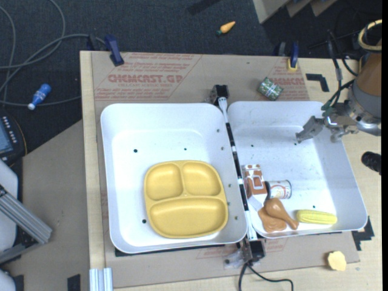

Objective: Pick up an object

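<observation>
The tabletop (91, 162) carries two shallow white bins. The left white bin (121, 132) holds a yellow three-compartment plastic tray (185, 199). The right white bin (279, 120) holds its items clustered at the near-left corner: a tan toy drumstick (276, 214), a yellow toy corn cob (315, 217), a small white can lying on its side (280, 190) and a red-and-white carton (254, 180) against the bins' shared edge. The end effector (306, 132) hangs over the far-right part of the right bin, fingers apart, nothing between them. The cluster lies well apart from it, toward the near-left. The corn cob's long axis runs left-right; it appears the nearest candidate.
</observation>
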Controlling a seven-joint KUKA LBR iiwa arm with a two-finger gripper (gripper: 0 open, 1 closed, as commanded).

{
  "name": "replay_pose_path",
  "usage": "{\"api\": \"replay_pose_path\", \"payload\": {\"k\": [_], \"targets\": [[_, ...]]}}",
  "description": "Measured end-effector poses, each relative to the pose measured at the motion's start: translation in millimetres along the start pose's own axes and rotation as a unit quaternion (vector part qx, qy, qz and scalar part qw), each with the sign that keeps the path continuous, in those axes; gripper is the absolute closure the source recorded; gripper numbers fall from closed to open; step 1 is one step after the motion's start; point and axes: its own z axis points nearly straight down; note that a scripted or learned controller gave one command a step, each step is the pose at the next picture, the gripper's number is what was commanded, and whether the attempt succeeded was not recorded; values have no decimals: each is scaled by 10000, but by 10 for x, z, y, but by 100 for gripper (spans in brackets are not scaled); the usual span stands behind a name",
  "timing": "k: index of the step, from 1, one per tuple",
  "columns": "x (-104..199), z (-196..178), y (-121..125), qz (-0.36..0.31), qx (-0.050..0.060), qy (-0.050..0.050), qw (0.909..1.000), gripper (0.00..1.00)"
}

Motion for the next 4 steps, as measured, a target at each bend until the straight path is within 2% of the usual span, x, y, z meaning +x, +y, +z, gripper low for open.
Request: {"api": "replay_pose_path", "payload": {"k": [1, 2, 3, 4], "targets": [[1119, 42, -193, -51, 20, 35, 10000, 0], [821, 645, -1081, 33, 71, 14, 10000, 0], [-14, 945, 107, 5, -45, -35, 10000, 0], [228, 1046, -260, 8, 27, 15, 10000, 0]]}}
